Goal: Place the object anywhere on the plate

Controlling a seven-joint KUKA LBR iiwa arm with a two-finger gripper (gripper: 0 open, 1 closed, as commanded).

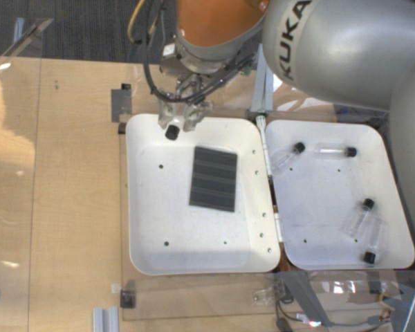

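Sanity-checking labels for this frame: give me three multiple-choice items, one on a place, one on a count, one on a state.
1. The dark plate sits in: A the left bin; B the other bin; C the bench outside both.
2. Black caps in the right bin: A two; B four; C seven.
3. The plate lies: A flat; B propped on a wall; C on edge.

Key: A, it is mid-floor of the left bin; B, four caps show; A, its whole ribbed face shows.

Pale wooden bench (pixel 55 185), dark carpet (pixel 69 5)
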